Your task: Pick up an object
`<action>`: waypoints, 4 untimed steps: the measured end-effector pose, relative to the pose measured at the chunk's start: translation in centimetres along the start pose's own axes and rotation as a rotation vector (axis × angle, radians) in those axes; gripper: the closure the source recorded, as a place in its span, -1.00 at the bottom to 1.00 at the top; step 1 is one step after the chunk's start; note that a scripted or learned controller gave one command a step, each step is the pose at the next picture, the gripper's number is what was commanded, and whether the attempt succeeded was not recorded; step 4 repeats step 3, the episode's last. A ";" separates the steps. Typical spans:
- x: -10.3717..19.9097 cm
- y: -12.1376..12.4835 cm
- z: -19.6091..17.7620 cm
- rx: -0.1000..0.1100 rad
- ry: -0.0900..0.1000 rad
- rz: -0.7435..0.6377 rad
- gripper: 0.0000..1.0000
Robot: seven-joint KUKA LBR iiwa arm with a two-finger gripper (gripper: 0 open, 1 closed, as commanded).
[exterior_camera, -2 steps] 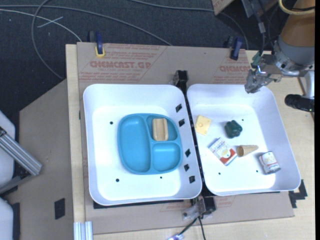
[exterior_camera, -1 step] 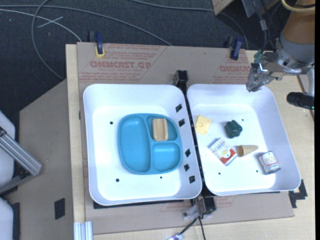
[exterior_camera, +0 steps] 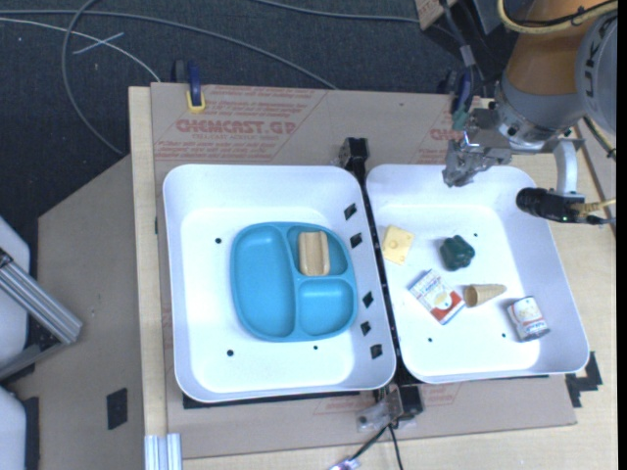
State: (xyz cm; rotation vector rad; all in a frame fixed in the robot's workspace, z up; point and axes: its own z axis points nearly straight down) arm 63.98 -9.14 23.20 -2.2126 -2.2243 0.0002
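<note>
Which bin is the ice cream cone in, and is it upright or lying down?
Right bin, lying down: the ice cream cone rests on its side on the floor, its point toward the view's right.

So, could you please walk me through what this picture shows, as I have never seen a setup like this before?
It is one photo from a fixed camera above a bench, looking down at a slant. The grey and orange machine at the upper right is a robot arm; its gripper, a two-finger claw, hangs over the far edge of the right bin. Nothing shows between its fingers.

Two shallow white bins sit side by side. The left bin holds a blue plate with compartments; a tan block lies in its upper right compartment. The right bin holds five small things, apart from one another: a yellow piece, a dark green lump, a red and white packet, a cone and a small can.

The robot's job is to pick up an object.
</note>
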 end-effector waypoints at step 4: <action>16.0 -2.0 2.0 0.001 0.000 0.000 1.00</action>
